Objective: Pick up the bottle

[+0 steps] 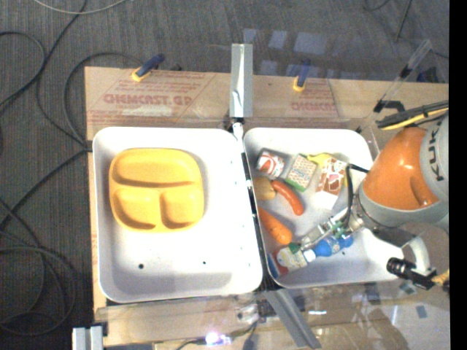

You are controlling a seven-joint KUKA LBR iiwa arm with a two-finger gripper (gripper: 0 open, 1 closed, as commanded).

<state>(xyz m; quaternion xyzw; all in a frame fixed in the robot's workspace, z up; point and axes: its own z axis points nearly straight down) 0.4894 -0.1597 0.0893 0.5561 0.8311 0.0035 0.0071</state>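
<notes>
The bottle (310,253) lies on its side near the right bin's (365,272) front edge. The pincer (337,227) sits just above it; whether it grips cannot be told.

A yellow divided tray (156,188) lies in the left bin (175,279); a carrot (276,227) lies in the right bin (363,272).

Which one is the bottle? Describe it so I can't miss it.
Look in the right bin, at its near edge. The bottle lies on its side there, just below the carrot. It is the clear item with a blue cap end and a green label.
</notes>
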